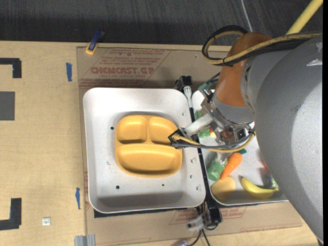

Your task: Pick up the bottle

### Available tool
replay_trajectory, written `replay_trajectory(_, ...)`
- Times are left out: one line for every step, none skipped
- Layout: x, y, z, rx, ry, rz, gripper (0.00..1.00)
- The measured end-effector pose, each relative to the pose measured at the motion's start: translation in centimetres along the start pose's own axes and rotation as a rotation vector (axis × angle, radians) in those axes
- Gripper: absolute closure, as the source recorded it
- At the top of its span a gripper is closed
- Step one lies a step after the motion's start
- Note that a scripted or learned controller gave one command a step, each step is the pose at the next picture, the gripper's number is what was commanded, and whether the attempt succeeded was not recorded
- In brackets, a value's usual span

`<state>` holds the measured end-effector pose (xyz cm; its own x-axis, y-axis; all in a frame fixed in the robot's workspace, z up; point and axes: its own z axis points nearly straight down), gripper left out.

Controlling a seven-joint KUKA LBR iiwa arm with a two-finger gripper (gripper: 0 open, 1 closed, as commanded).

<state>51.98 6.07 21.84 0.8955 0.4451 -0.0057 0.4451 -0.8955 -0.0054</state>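
My gripper (226, 136) reaches down into the right bin (251, 198), at its left side, under the grey wrist and orange band. The arm's bulk hides most of that bin. A pale green, translucent object (214, 167) that may be the bottle lies just below the gripper, beside a carrot (232, 164). More green (207, 134) shows right by the gripper's left side. I cannot tell whether anything is held.
A yellow divided plate (147, 144) lies in the left bin (102, 183). In the right bin lie a banana (255, 188) and a yellow round piece (223, 186). A black divider (201, 158) and cables run between the bins.
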Motion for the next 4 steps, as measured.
replay_trajectory(-3.7,-1.7,3.3,-0.001,0.002,0.217,0.0)
replay_trajectory(-3.6,-1.8,2.2,0.001,0.002,0.215,1.0)
replay_trajectory(-7.8,6.6,-5.1,-0.003,0.006,0.262,1.0)
replay_trajectory(-7.8,6.6,-5.1,-0.003,0.005,0.26,0.0)
